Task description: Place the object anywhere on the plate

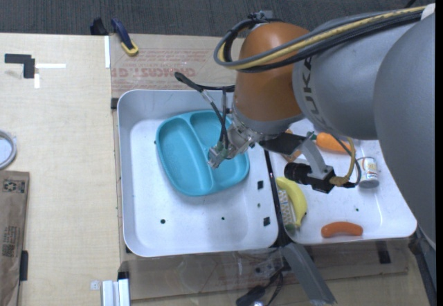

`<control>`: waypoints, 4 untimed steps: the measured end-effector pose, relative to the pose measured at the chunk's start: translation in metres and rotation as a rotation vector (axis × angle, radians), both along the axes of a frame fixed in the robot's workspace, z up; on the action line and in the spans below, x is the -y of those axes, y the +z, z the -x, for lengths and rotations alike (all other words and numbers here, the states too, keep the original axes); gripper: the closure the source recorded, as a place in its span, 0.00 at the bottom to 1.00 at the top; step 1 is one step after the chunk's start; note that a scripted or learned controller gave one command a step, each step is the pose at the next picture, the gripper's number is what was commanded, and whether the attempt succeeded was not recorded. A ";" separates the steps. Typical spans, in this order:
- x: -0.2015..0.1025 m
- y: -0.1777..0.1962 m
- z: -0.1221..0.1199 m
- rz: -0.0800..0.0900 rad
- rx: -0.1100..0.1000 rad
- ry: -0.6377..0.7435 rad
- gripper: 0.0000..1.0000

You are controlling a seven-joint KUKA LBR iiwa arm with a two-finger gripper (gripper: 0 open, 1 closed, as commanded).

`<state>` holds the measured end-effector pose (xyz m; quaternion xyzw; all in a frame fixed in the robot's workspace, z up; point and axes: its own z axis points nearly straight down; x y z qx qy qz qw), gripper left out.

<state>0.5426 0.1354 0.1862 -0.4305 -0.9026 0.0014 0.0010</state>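
Blue plate (194,156) beneath the gripper (218,157); right of it, a yellow banana (295,199) and orange-red sausage (341,230) in a white bin (394,208).

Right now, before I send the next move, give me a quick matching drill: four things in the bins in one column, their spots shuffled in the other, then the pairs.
Things:
1. blue plate
2. banana
3. sausage
4. gripper

Places:
A. near the front edge of the right bin
B. lying in the left bin
C. over the plate's right part
D. in the right bin, next to the wall between the bins

Pairs: 1-B, 2-D, 3-A, 4-C
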 end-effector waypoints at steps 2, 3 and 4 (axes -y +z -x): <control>-0.050 0.114 0.037 0.000 0.004 0.112 1.00; -0.015 0.081 0.065 0.001 0.000 0.069 1.00; -0.046 0.044 0.044 0.001 0.000 0.060 1.00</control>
